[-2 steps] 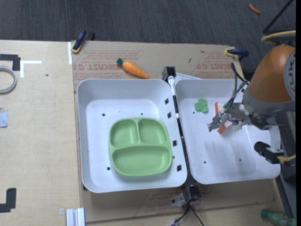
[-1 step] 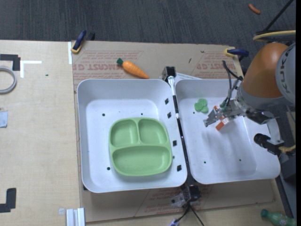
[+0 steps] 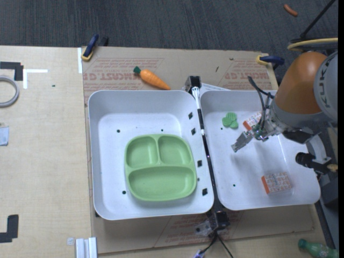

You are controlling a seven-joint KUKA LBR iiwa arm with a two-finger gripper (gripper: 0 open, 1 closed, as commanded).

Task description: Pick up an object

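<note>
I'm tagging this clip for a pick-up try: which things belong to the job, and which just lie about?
Job: gripper; green toy, orange-white packet, both in the right bin.
Lying about: green divided plate, toy carrot, tape roll.

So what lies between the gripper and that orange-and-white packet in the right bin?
In the camera view, only bare white bin floor lies between the gripper and the orange-and-white packet in the right bin. The small green object sits above the gripper, off that line.

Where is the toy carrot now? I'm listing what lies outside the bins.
The orange toy carrot with a green top lies on the brown cardboard, just behind the left white bin's back rim.
</note>
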